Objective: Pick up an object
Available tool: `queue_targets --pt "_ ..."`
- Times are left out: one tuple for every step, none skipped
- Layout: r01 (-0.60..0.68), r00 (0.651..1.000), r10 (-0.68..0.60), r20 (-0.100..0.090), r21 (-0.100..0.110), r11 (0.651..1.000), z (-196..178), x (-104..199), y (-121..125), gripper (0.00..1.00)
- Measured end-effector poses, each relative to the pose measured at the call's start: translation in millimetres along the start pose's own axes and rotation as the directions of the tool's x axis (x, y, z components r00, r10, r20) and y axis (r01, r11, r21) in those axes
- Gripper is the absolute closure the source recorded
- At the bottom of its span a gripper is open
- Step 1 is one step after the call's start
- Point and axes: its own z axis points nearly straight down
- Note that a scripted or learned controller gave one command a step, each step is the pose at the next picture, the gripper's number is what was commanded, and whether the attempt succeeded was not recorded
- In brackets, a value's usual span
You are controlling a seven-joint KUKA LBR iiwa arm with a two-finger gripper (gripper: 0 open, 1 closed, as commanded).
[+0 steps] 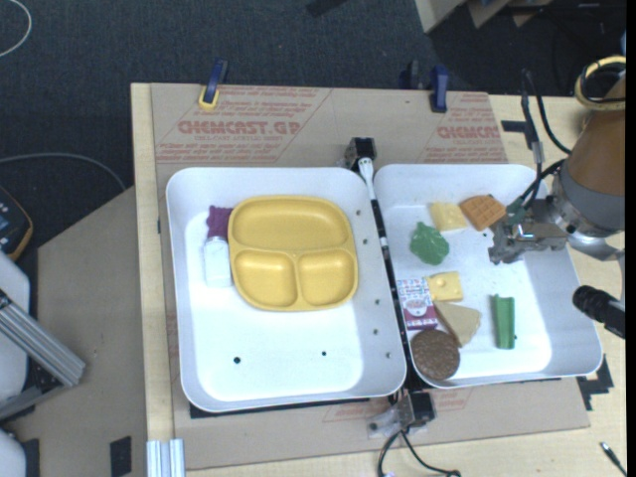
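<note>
The right bin holds several toy foods: a green broccoli piece, a pale yellow cheese block, a brown waffle-like cracker, a small yellow wedge, a tan wedge, a green stick, a brown round cookie and a red-and-white packet. My gripper hangs over the bin's right half, just right of the cracker and above the green stick. Nothing shows between its fingers.
The left bin carries a yellow three-compartment plate, with a purple item and a white bottle at its left side. Clamps sit on the cardboard base's back edge. The arm enters from the right.
</note>
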Motion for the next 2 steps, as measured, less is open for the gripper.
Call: queue_targets --pt "0.0 1.0 0.0 -0.001 0.004 1.0 -8 0 1 1.0" --pt "0.004 1.0 -0.004 -0.004 0.01 1.0 -1 60 2 1.0"
